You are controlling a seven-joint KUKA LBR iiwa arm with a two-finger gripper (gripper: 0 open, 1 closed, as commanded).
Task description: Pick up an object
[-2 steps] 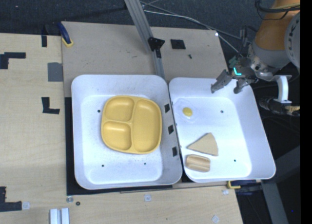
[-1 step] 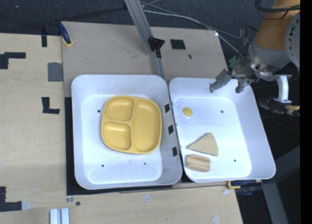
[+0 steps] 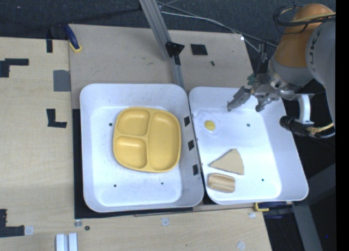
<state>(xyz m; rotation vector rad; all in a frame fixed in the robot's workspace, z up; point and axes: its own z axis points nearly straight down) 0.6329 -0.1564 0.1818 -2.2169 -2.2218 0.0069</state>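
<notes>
In the right bin [image 3: 283,151] lie three small items. A fried-egg toy [image 3: 209,125] rests near the bin's upper left. A tan wedge like a sandwich slice [image 3: 229,162] lies lower down. Below the wedge sits a tan bread roll [image 3: 221,183] by the front wall. My gripper [image 3: 250,102] hangs over the bin's upper part, to the right of the egg, fingers spread open with nothing between them. The left bin [image 3: 95,135] holds a yellow divided plate [image 3: 147,138] in its middle.
A grey metal post [image 3: 158,23] slants across the bench behind the bins. The arm's grey body and orange band [image 3: 297,42] fill the upper right. Black cables [image 3: 300,127] hang beside the right bin's right wall. The wooden bench [image 3: 32,135] spreads out to the left.
</notes>
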